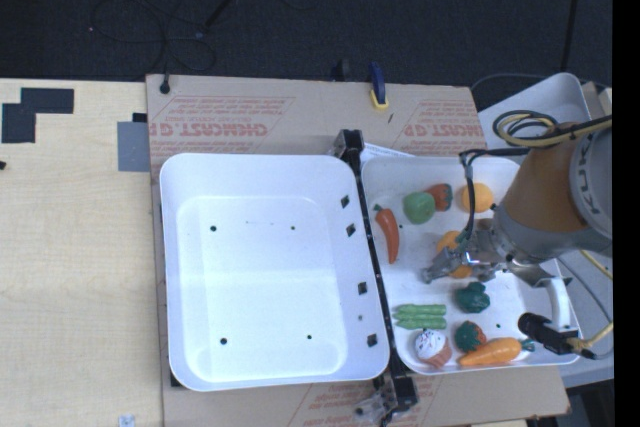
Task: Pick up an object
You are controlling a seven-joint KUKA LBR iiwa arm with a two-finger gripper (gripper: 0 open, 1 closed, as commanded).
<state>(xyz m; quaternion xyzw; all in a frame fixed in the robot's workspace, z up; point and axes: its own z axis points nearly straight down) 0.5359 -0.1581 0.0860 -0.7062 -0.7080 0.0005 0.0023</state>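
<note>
Orange toy piece (450, 241) lies mid right bin (400, 177), just beside gripper (447, 267), which hangs low over it, apparently lined up for a grab. Cannot tell its open/closed state. Red pepper (388, 232) well apart.

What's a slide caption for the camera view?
KUKA arm's gripper reaches low among toy vegetables in the right bin, beside the left bin.

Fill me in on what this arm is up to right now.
The arm reaches in from the right, its gripper low over the right bin, next to a small orange piece. Nothing is visibly held yet. The toy food lies around it: a red pepper, a green piece, green beans and a carrot. The left bin sits alongside.
</note>
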